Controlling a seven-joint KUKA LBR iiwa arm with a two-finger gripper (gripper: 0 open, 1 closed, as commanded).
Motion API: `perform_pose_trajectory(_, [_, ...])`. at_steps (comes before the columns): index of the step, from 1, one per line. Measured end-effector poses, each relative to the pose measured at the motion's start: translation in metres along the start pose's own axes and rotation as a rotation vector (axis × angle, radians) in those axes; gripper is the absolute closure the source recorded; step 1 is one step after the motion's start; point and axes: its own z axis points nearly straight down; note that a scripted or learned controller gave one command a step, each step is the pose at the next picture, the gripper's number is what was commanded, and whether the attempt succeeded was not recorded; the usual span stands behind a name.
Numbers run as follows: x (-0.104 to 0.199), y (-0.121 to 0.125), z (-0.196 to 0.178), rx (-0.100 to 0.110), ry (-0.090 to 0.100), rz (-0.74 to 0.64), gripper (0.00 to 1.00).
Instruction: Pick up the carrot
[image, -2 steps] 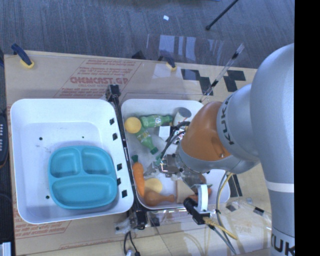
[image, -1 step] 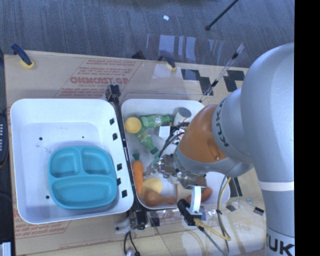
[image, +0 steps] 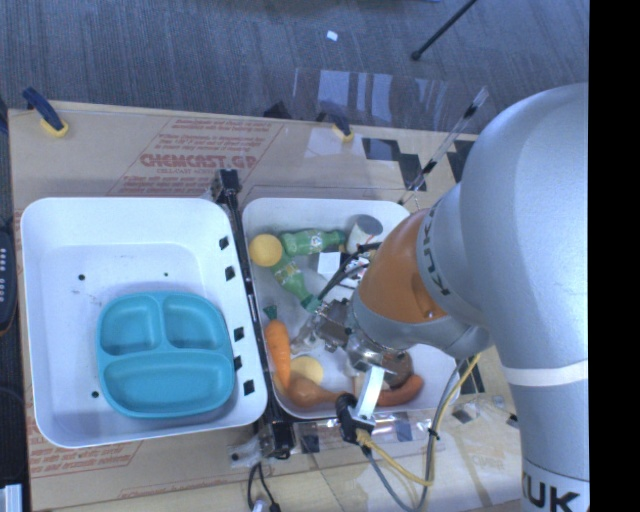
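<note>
The carrot (image: 279, 354) lies lengthwise in the right bin (image: 300, 213), along its left wall, beside a lemon (image: 265, 250), green bottles (image: 303, 243) and a sausage (image: 398, 392). The tool (image: 325, 325) hangs just right of the carrot; its state cannot be told. A blue divided plate (image: 165, 354) sits in the left bin (image: 60, 225).

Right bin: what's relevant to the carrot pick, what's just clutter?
Relevant:
carrot, by the right bin's left wall
hand, low over the bin beside it

Clutter:
lemon
green bottle
sausage along the near wall
blue divided plate in the left bin
</note>
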Motion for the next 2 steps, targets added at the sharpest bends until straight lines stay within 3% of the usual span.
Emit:
perform_pose_trajectory(1, [0.0574,-0.0285,-0.1013,0.003,0.006,0.141,0.0])
perform_pose_trajectory(2, [0.0576,-0.0305,-0.0992,0.001,-0.001,0.432,0.0])
